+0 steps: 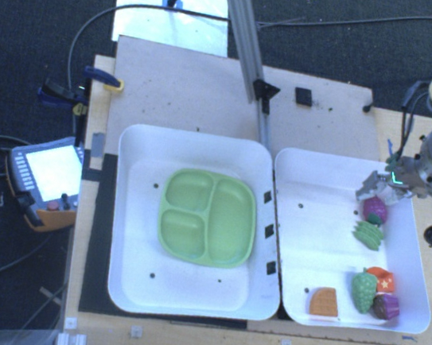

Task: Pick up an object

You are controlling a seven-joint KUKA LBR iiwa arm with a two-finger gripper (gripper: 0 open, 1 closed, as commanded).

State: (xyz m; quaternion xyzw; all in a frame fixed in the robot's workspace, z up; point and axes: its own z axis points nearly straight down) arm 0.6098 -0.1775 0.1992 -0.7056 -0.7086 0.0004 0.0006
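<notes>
The tool (380, 190) hangs over the right bin (302, 245), just above a purple toy (374, 209); its tips blur together, so its grip state cannot be told.

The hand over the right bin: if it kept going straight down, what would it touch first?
Most likely the purple toy right under the hand, beside a small green piece; depth is hard to judge from above.

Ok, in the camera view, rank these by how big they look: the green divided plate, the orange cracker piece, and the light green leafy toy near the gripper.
1. Green divided plate, by far the largest.
2. Orange cracker piece.
3. Light green leafy toy.
The last two look close, so their order is unsure.
</notes>
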